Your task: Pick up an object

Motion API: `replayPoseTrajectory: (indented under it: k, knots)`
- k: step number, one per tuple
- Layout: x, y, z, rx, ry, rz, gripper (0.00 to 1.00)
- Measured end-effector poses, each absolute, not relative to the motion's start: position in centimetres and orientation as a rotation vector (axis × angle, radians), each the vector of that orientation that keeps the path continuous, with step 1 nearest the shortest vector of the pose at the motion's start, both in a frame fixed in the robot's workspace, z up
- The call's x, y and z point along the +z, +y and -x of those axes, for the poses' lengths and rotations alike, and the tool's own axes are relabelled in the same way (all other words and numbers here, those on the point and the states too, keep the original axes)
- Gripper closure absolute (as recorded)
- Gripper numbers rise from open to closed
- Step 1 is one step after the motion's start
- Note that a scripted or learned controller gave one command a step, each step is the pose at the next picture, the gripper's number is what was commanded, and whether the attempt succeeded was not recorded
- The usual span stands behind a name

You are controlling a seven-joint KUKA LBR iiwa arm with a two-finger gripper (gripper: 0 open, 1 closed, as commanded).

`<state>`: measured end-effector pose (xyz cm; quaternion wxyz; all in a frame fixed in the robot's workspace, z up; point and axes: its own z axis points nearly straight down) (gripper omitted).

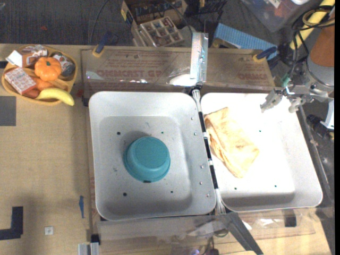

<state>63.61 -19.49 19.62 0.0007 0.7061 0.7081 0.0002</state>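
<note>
A teal bowl lies upside down in the middle of the left bin. A crumpled yellow-tan cloth rests against the left side of the right bin. My gripper hovers over the right bin's far right corner, up and to the right of the cloth and apart from it. Its two fingers are spread open with nothing between them.
A dish of toy fruit with a banana and a small pumpkin stands on the bench at the far left. Cardboard sheets line the back edge behind both bins. Boxes and cables clutter the floor beyond.
</note>
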Motion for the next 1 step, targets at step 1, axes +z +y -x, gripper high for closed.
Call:
replayPoseTrajectory:
  k: [1]
  knots:
    - [10.59,-19.13,-58.09,0.001,2.378,-2.051,0.0]
